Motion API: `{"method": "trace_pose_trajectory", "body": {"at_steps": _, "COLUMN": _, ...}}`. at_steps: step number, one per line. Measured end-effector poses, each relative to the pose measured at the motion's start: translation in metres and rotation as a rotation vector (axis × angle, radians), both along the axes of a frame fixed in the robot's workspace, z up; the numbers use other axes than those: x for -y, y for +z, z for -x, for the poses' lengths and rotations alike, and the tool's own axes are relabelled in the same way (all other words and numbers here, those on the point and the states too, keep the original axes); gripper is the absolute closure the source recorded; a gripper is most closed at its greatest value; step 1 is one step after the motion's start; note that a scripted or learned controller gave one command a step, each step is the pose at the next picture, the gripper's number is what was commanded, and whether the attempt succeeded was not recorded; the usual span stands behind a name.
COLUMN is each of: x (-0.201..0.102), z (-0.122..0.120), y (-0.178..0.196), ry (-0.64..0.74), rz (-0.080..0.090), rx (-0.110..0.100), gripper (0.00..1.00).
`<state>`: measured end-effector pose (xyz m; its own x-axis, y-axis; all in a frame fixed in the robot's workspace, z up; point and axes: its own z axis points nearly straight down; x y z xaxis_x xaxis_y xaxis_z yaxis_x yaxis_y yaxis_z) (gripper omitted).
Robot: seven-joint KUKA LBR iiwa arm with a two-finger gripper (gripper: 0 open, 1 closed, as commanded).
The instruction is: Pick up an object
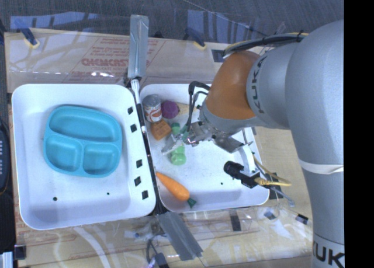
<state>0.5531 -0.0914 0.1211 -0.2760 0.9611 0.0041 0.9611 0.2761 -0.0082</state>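
The desk point(70, 65) carries two shallow white bins, and over the right-hand bin point(210, 194) I have the gripper point(182, 138) low among a small green plastic piece point(177, 157), an orange block point(161, 129) and a tin can point(152, 108). I cannot tell whether anything is grasped, so I would centre squarely over the green piece, clear of its close neighbours, before closing.

Two bins sit side by side on the bench point(52, 51). The left bin point(35, 202) holds a divided tray point(83, 141). In the right bin point(204, 194), a can point(152, 108) stands at the rear left with a ball point(170, 109) just right of it. A carrot point(174, 188) lies at the front left. The arm point(280, 86) reaches in from the right over the bin's middle.
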Motion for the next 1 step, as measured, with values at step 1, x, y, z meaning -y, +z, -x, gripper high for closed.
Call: {"method": "trace_pose_trajectory", "body": {"at_steps": 1, "x": 0.0051, "z": 0.0063, "y": -0.0308, "ry": -0.017, "rz": 0.002, "rx": 0.005, "gripper": 0.00}}
